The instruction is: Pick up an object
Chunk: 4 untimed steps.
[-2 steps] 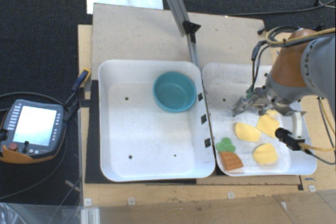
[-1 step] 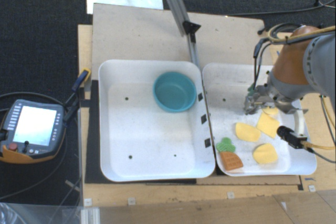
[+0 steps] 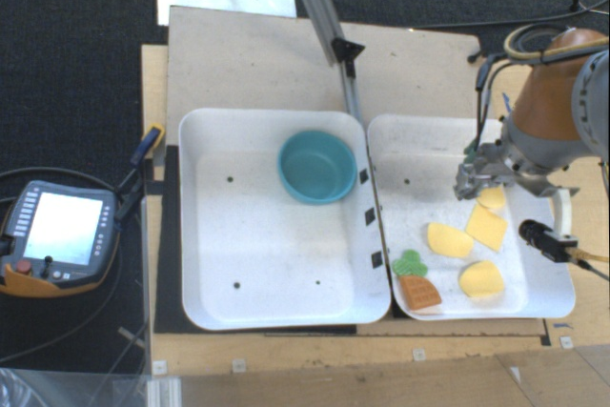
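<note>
My gripper (image 3: 473, 182) hangs low over the right bin (image 3: 419, 143), near its right side. Just right of it and slightly nearer lies a small yellow piece (image 3: 493, 198), partly under the wrist. Towards the bin's front are a yellow wedge (image 3: 487, 229), a yellow lump (image 3: 449, 240) and a rounder yellow piece (image 3: 481, 279). A green item (image 3: 410, 263) and an orange item (image 3: 419, 293) lie at the front left corner. Nothing shows between the gripper and these pieces that tells of a hold.
A teal bowl (image 3: 317, 166) sits at the back of the left bin (image 3: 219, 243). A metal pole (image 3: 319, 0) slants down to the divider between the bins. A teach pendant (image 3: 57, 234) lies off the bench at the left.
</note>
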Each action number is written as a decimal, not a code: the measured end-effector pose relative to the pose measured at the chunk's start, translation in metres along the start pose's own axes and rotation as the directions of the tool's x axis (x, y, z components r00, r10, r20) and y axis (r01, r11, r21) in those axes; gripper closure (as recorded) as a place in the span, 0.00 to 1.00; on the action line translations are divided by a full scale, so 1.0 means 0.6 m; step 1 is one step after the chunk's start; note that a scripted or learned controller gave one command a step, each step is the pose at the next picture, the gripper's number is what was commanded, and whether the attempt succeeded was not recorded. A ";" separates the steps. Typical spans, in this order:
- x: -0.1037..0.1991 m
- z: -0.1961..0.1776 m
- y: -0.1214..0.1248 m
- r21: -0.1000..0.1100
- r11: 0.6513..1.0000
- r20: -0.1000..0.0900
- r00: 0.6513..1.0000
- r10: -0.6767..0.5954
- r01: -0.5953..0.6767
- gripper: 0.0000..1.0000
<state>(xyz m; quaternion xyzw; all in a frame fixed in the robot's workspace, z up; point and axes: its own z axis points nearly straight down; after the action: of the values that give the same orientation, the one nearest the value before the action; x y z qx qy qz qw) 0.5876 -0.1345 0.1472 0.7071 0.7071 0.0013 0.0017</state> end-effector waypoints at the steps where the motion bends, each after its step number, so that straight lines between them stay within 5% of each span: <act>1: -0.001 -0.106 0.002 -0.002 1.000 0.000 1.000 -0.001 0.001 1.00; 2: -0.003 -0.195 0.021 -0.001 1.000 0.000 1.000 -0.001 0.001 1.00; 4: 0.170 -0.173 0.066 0.003 1.000 -0.002 1.000 -0.005 0.005 1.00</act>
<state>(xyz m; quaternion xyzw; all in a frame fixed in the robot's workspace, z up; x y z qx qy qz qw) 0.6266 -0.0323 0.2511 0.7053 0.7089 0.0008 0.0000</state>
